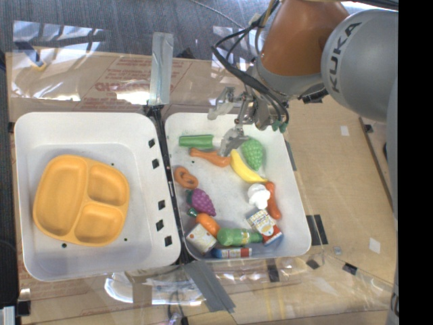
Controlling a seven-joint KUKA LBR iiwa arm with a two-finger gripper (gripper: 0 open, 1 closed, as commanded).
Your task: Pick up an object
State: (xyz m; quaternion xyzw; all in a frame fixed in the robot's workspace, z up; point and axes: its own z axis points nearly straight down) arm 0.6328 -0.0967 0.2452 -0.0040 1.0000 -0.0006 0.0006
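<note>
The right bin (292, 181) holds several toy foods. A green cucumber (196, 141) and an orange piece (211, 158) lie at its far left. A yellow banana (244, 168) and a bumpy green fruit (254, 153) sit near the far middle. My gripper (233, 141) hangs low over the far part of this bin, just left of the green fruit and above the banana's upper end. Nothing is seen held in it.
Purple grapes (201, 200), an orange pretzel (185, 177), a white bottle (258, 195), a small carton (260, 220) and a green bottle (237, 236) crowd the near half. In the left bin (27, 131) lies a yellow divided plate (81, 198).
</note>
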